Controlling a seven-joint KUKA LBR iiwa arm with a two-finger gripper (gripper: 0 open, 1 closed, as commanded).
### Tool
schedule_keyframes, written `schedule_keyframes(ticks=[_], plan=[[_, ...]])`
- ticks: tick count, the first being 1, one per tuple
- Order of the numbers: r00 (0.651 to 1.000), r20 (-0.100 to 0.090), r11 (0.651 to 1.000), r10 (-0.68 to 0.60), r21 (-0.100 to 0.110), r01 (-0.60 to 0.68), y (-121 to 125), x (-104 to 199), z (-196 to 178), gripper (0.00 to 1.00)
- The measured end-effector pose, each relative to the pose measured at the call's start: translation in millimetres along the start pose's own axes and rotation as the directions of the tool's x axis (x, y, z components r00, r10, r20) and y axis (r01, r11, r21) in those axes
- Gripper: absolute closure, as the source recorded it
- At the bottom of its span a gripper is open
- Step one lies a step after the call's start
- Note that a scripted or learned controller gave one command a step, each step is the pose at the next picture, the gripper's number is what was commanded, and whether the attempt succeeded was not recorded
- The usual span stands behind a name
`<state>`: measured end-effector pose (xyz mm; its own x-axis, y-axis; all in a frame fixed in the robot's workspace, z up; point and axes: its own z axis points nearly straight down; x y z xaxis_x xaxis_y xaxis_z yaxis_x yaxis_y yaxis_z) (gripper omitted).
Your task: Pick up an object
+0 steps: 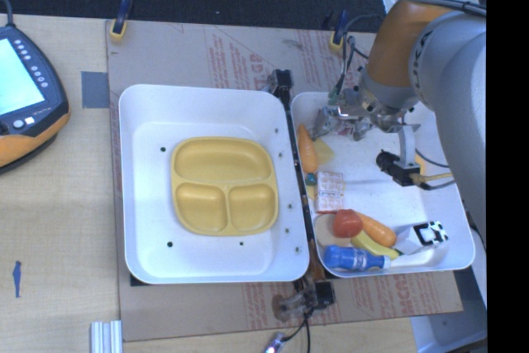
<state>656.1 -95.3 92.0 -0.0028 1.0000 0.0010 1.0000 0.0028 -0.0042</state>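
Cardboard covers the bench under two white bins; the left bin (136,178) holds a yellow divided plate (223,183), and a handheld controller (25,99) lies off at nine o'clock. From my seat the arm (430,62) reaches in from three o'clock, with the gripper (351,118) low over the right bin (459,256) at its twelve o'clock end; whether it is released or clenched I cannot tell, and I see nothing caught in it. Candidates lie nearby: an orange carrot (307,150) against the bin's nine o'clock wall, just beside the gripper; a small packet (331,192) toward the middle; a red tomato (347,222), a banana (372,245) and a blue bottle (351,260) crowded at six o'clock. I judge the carrot the nearest target; I would centre over its middle, turn to straddle its narrow width, keep off the wall, descend square, then lift slowly and check it rises.
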Motion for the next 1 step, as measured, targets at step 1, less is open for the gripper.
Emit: schedule_keyframes(ticks=[1], plan=[[1.000, 0.000, 1.000, 0.001, -0.001, -0.001, 0.1, -3.4, -0.1, 0.00]])
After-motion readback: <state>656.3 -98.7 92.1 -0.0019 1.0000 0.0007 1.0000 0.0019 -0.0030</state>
